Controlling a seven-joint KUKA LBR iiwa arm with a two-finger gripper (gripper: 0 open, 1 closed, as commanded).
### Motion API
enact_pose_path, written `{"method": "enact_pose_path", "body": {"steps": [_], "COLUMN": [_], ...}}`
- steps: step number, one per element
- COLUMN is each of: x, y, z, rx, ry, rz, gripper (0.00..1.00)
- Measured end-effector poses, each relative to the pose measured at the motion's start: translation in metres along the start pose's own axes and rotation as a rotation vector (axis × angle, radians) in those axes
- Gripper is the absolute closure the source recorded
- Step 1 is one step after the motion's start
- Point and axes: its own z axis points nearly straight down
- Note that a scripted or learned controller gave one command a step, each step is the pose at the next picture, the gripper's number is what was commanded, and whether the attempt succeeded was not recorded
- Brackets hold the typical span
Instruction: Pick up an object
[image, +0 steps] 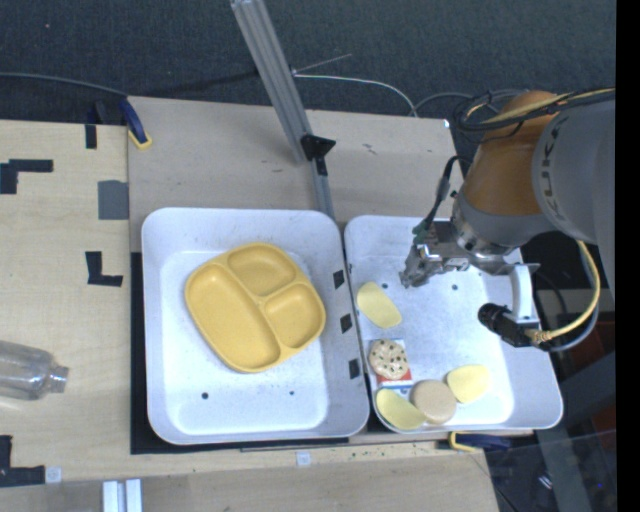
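Note:
The right bin (520, 400) holds several small food items. A pale yellow chip (378, 305) lies near its left wall. Below that chip sits a chocolate-chip cookie (388, 357). A tan round biscuit (434, 400) lies between two more yellow pieces (468, 382) (398, 410) along the front wall. My gripper (412, 274) hangs over the upper left part of this bin, up and to the right of the yellow chip and apart from it. I see nothing held in it.
The left bin (170, 400) carries a yellow divided plate (257, 303). A clear plastic bottle (25, 372) lies on the bench at the far left. A slanted metal pole (285, 90) ends near the bins' back edge. Cables (560, 325) loop off the arm's right side.

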Motion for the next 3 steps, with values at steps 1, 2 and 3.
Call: {"method": "enact_pose_path", "body": {"steps": [1,2,3], "x": [0.072,0.012,0.098], "y": [0.090,0.027,-0.013], "z": [-0.008,-0.066,-0.029], "rx": [-0.005,-0.002,0.006], "ry": [-0.002,-0.006,-0.002], "rz": [0.000,0.014,0.001], "gripper": [1.00,1.00,1.00]}}
